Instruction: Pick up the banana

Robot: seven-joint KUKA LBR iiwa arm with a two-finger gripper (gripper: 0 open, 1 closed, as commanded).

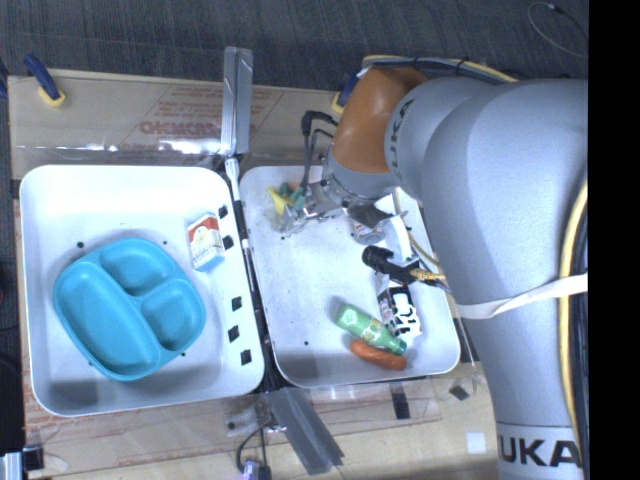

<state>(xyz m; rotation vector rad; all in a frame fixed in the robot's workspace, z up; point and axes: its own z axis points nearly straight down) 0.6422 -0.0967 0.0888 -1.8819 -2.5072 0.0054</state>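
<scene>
Nearest me, an orange carrot (379,354) and a green packet (368,328) lie along the right bin's (300,363) front wall. Farther back, my pincer (298,206) sits at the banana (279,200); whether it's apart or together I cannot tell. I'd judge the banana light, smooth and curved, best gripped mid-body.

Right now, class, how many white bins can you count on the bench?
2. The left bin holds a blue divided plate and a small carton; the right bin sits beside it, under the arm.
</scene>
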